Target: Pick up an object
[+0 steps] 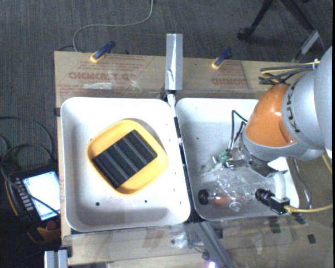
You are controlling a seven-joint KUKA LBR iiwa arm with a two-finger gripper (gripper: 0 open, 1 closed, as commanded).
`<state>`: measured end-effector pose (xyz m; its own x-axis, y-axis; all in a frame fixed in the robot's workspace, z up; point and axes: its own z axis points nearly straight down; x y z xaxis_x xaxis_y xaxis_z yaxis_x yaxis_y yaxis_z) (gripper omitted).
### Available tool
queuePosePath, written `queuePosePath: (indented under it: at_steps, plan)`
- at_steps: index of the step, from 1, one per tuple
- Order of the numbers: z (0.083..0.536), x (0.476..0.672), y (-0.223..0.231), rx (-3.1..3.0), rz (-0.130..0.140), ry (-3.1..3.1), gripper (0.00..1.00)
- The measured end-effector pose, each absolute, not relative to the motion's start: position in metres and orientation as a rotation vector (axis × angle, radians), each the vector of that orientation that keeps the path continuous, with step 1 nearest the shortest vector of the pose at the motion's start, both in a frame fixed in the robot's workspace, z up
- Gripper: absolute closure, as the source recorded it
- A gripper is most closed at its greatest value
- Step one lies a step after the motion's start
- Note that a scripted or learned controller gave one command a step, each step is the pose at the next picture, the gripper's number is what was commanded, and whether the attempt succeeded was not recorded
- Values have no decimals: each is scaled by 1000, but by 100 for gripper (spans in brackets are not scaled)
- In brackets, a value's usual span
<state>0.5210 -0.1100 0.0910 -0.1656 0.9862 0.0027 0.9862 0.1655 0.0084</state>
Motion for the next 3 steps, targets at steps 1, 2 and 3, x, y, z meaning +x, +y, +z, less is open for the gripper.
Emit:
queuePosePath:
  at_steps: [1,2,3]
  plan:
    - [92,490,-145,1878,15,2497,0]
    - [103,492,-143,1873,22,2497,100]
    - [184,544,-72,1882,0,2515,100]
